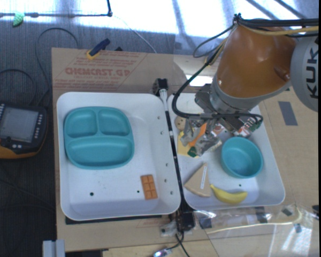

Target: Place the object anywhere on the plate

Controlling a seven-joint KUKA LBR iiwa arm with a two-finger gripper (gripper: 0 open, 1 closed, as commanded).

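Cam view from above, slanted. Two white bins side by side on bench.

L bin (80,197): teal divided plate (99,136) w/ three compartments sits in upper-left part, flat. Small orange waffle-like block (148,187) lies near bin's lower-right corner, well apart from plate, close to divider btwn bins.

R bin (267,191): teal bowl (242,157) upright, right of centre. Banana (228,195) lies below bowl, near front wall. Tan wedge (sandwich/bread-slice shape) (198,181) just left of banana, near or touching its tip; can't tell which. Cluster of small items (195,141) at upper-left of this bin, beside divider: orange carrot-like stick, a green bit, a yellow bit, a pale round piece to the left. Too jumbled to ID each.

Arm enters from right; large orange band (254,58) above the wrist dominates upper right, grey wrist section under it. Gripper (206,134) is down over the R bin, right at the cluster, just left of bowl. Jaw state: can't tell, fingers blend w/ the clutter and wrist hardware blocks the line of sight. Can't tell if anything sits btwn them.

Task obj: not clear which one; candidates all lie in R bin at/near gripper. Nothing rests on plate.

Off bench: pendant w/ screen (16,128) on floor at left, cables around it. Cardboard sheet (104,71) under the bins, red print on it.
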